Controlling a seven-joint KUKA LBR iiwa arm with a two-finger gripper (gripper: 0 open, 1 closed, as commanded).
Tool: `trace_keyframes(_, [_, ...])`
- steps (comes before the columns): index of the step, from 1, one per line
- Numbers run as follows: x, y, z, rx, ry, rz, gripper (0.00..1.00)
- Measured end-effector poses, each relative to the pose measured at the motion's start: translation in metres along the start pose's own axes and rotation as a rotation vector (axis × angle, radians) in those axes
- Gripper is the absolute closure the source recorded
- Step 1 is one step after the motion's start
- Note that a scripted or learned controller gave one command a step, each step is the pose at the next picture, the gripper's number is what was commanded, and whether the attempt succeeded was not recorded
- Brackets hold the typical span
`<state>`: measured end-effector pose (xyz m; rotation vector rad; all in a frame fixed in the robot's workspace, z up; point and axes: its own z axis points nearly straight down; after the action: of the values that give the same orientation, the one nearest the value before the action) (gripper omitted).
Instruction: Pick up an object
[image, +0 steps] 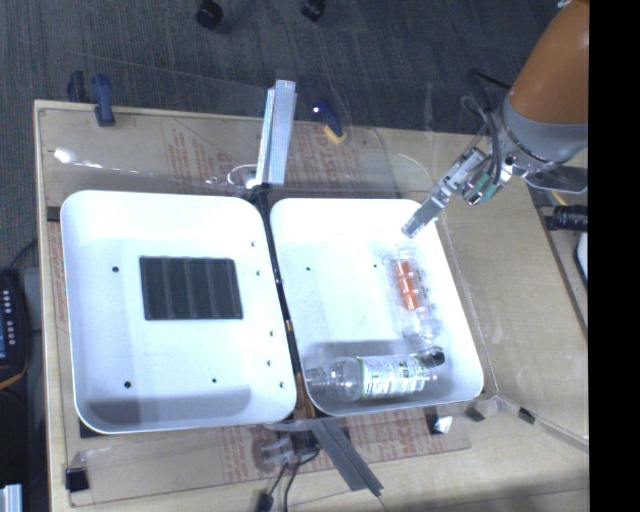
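Two clear plastic bottles lie in the right bin (330, 250). One with an orange label (409, 290) lies along the bin's right side, cap toward the front. The other, with a white-green label (378, 377), lies across the front wall, its dark cap to the right. My gripper (418, 222) hangs over the bin's back right corner, above and behind the orange-label bottle, and nothing shows between its fingers. The fingers look close together, seen edge-on.
The left bin (100, 330) holds a dark ribbed rectangular pad (190, 288). A metal post (275, 135) stands behind the divider between the bins. Clamps sit at the bench's back edge and a bracket at the front.
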<state>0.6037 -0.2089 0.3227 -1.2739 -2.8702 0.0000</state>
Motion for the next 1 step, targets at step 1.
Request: trace_keyframes(1, [0.0046, 0.0203, 0.0107, 0.001, 0.0, 0.192, 0.0])
